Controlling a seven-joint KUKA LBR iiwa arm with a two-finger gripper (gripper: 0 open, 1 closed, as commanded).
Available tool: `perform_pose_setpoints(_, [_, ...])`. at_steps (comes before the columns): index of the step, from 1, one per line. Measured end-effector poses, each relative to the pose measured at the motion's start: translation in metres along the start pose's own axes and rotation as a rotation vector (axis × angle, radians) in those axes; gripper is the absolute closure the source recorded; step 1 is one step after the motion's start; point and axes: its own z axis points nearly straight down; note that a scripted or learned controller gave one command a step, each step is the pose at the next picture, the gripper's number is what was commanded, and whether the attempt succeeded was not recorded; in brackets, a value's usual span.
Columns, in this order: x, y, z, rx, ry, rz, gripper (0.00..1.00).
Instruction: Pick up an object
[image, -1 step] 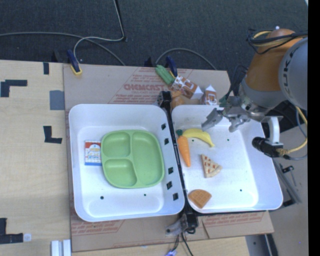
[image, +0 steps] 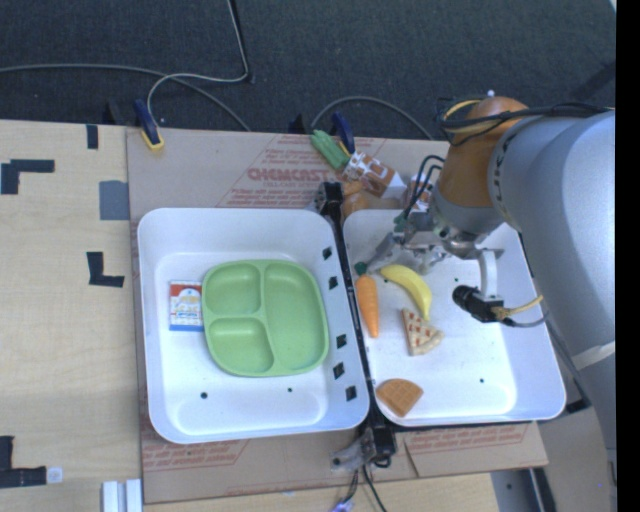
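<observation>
End effector (image: 400, 252) low in right bin (image: 500, 385), banana (image: 409, 285) just below

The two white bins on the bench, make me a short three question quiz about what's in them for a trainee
1. True or false: the green divided plate lies in the right bin.
2. Which item lies closest to the gripper? A) the banana B) the waffle-like piece C) the small card
3. Fill in: the carrot lies along the ____ wall of the right bin, next to the divider.

Key
1. False; it lies in the left bin, beside the small card.
2. A; the banana lies just below the gripper, with the pizza slice further down.
3. Left.
</observation>
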Motion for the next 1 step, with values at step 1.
perform_pose_setpoints(1, [-0.0041, -0.0254, 0.0066, -0.006, -0.001, 0.000, 0.00])
